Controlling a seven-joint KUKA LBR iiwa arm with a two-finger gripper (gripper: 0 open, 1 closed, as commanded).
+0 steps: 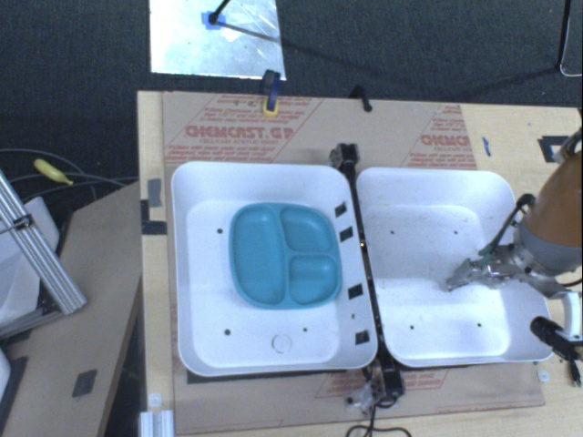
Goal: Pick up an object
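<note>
A blue divided plate lies flat in the middle of the left bin. A small pale round piece rests on that bin's floor, just below the plate. My gripper hangs low over the floor of the right bin, at its right-middle, pointing left. It is well apart from the plate and the round piece. I see nothing held in it. The grey arm with its orange band comes in from the right edge.
A black divider with clips runs between the two bins. The bins sit on a cardboard sheet on the bench. A metal frame stands at the far left, off the bench.
</note>
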